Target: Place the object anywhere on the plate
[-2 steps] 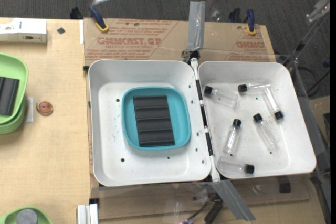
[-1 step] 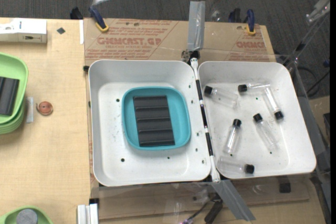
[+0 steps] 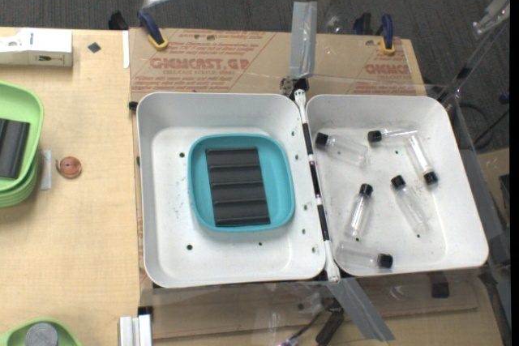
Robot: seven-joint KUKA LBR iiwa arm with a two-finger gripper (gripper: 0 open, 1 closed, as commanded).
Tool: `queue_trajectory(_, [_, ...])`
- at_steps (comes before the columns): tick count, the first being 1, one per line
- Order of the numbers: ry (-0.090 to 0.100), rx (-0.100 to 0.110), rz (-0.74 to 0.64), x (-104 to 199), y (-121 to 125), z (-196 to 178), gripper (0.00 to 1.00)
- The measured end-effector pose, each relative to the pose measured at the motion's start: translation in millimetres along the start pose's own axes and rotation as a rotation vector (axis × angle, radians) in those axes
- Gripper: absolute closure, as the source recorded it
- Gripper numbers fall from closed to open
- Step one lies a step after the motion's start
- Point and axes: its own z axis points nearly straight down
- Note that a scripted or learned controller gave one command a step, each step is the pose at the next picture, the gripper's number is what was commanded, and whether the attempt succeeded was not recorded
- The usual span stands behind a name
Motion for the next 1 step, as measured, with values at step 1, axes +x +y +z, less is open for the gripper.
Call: queue_trajectory(1, [0.000,0.000,0.000,0.0,0.0,0.0,0.00])
